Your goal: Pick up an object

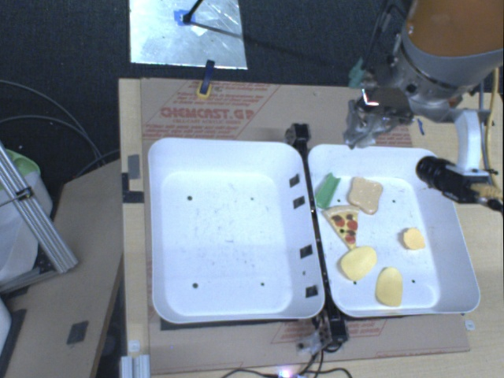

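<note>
Right bin (465, 290), near to far: pale yellow oval piece (389, 286) closest to the near rim, with a rounder yellow piece (358, 262) just beside it toward the divider. A small yellow lump (413, 239) lies apart on the right. Mid-bin is a pizza slice (344, 224), its point toward the rounder yellow piece. Behind it is a tan toast slice (365, 194), very close to or touching the pizza's crust edge, and a green piece (327, 189) hard against the divider. Left bin (228, 144) has no candidates. Gripper (366, 132) hangs over the far rim of the right bin, above and behind the toast. Whether it is spread or closed cannot be told from this view, and nothing is visibly in its hold. Judgement: approach stage, no pick made yet. The toast is the nearest target but crowded by the pizza, and the green piece sits against the wall with little room for a jaw on that side. The small yellow lump has the cleanest clearance all round. For the toast, I would come straight down centred on it, closing across its narrower span and away from the pizza, then lift vertically. Flat, thin pieces are likely to slip; go low before closing.
</note>
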`<state>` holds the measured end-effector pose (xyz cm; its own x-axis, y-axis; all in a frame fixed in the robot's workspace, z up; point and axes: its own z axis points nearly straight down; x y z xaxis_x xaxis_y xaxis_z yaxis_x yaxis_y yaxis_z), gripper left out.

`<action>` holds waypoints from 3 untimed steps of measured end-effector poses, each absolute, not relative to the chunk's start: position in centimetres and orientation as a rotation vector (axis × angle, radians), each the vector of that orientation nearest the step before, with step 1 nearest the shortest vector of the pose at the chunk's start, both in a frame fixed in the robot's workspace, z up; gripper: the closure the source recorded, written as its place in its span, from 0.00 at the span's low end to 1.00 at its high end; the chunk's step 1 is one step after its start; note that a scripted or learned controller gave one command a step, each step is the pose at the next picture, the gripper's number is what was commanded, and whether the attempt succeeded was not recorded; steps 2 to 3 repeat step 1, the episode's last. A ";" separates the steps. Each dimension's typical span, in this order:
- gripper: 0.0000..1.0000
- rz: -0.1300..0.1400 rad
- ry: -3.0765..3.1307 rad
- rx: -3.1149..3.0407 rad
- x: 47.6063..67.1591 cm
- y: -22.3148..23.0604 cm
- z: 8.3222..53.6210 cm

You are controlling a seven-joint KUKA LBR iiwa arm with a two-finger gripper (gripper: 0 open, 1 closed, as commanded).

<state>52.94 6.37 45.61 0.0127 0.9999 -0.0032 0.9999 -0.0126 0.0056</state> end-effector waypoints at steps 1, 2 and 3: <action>1.00 0.006 2.214 2.223 48.5 1.4 47.6; 1.00 0.006 2.214 2.223 48.5 1.4 47.6; 1.00 0.006 2.214 2.223 48.5 1.4 47.6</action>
